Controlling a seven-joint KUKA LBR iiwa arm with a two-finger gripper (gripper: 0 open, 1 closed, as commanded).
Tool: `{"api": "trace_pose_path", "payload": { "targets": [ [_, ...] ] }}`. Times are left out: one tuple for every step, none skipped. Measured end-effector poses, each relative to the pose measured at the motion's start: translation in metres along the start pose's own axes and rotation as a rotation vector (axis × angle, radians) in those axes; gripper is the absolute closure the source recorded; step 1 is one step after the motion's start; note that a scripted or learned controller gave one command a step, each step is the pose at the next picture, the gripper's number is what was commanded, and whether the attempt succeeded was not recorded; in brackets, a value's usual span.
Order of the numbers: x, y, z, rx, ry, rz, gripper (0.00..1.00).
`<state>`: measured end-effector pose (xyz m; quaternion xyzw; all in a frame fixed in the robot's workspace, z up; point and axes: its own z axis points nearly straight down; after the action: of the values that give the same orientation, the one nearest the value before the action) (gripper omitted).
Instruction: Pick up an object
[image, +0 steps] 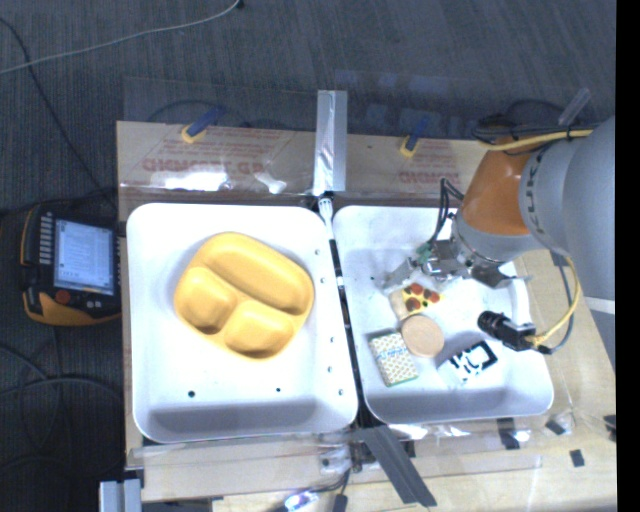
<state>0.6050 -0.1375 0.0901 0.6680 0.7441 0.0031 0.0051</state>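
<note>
The gripper hangs low over the far middle of the right bin; whether it is open or shut cannot be told from this view, and nothing is seen held in it. Just near of it lies a small card with red and orange dots, tilted, its long axis running from far left to near right. Touching the card's near edge is a round tan disc, and beside that, to the left, a small checkered green packet lies flat with its long axis pointing near-right. A black-and-white item sits to the right of the disc, near a black part hanging on a yellow cable. The left bin holds one large yellow cushion-like lump, well apart from the arm.
</note>
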Motion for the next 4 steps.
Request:
{"api": "trace_pose_path", "payload": {
  "targets": [
    [0.000,0.000,0.000,0.000,0.000,0.000,0.00],
    [0.033,-0.029,-0.001,-0.001,-0.001,0.045,0.00],
    [0.034,-0.028,-0.009,-0.001,0.001,0.044,1.00],
    [0.035,-0.028,-0.017,0.001,0.002,0.042,1.00]
  ]
}}
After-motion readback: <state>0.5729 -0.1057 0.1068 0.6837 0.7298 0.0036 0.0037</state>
